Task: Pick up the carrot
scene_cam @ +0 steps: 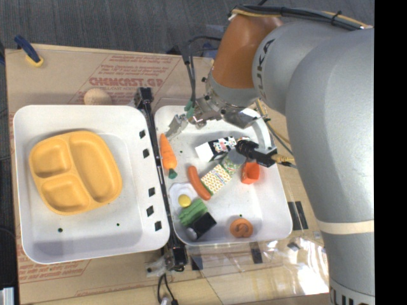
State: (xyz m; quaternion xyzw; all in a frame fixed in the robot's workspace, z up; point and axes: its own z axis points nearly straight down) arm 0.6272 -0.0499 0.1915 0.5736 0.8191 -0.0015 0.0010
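The carrot point(167, 152) is lying in the right bin point(275, 199), pressed close along its left wall, with the green top pointing toward the front and the narrow end toward the back. It is being judged a toy (the even orange and smooth sheen suggest moulded plastic), so it is likely light, stiff and somewhat slippery, and not fragile. The gripper point(180, 123) is hanging just above and behind the carrot's narrow end; whether the fingers are spread or closed cannot be told from this view. A hold is best taken across the thicker middle of the body, where the taper is gentlest, since a pinch near the tip would probably be squeezed off. The nearness of the bin wall is being counted as the main difficulty, leaving little room for a finger on that side. A sausage point(198, 182) is lying just beside it.
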